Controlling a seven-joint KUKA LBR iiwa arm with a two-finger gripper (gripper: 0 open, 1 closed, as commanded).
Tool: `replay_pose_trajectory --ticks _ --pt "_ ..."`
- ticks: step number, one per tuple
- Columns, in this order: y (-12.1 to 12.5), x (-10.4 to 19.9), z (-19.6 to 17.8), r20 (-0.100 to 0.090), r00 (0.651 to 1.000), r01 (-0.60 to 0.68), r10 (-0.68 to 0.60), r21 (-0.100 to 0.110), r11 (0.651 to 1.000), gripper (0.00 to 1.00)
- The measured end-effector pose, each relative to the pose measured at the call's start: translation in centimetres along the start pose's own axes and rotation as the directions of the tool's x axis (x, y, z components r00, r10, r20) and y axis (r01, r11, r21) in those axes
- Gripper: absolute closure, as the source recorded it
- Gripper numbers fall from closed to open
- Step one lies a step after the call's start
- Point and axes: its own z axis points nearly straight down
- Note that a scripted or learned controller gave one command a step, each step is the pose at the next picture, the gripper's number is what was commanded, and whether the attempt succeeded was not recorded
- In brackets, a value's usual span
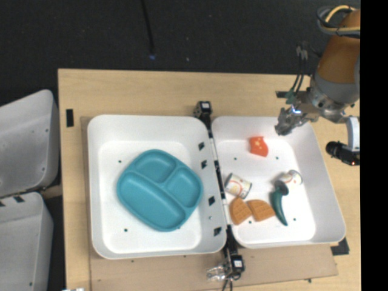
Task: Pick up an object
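Hanging over the far right corner of the right bin [324, 180], the pincer [285, 125] is dark and small here, and I cannot tell how it stands. Nothing shows in its grasp. Just left of it and nearer lies a red object [259, 145]. Nearer still sit a small white can [238, 185] on its side, two tan bread-like pieces [251, 210] and a teal-handled tool [281, 200]. A teal divided plate [159, 188] lies in the left bin [100, 223] on the table [73, 90].
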Motion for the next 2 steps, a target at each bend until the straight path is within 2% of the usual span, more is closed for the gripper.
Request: replay_pose_trajectory --ticks 1,2 --pt "-1.0 5.3 -1.0 -0.004 1.000 0.006 -0.006 0.006 1.000 1.00" --pt "-1.0 10.0 0.0 -0.003 1.000 0.005 -0.005 0.006 1.000 1.00"
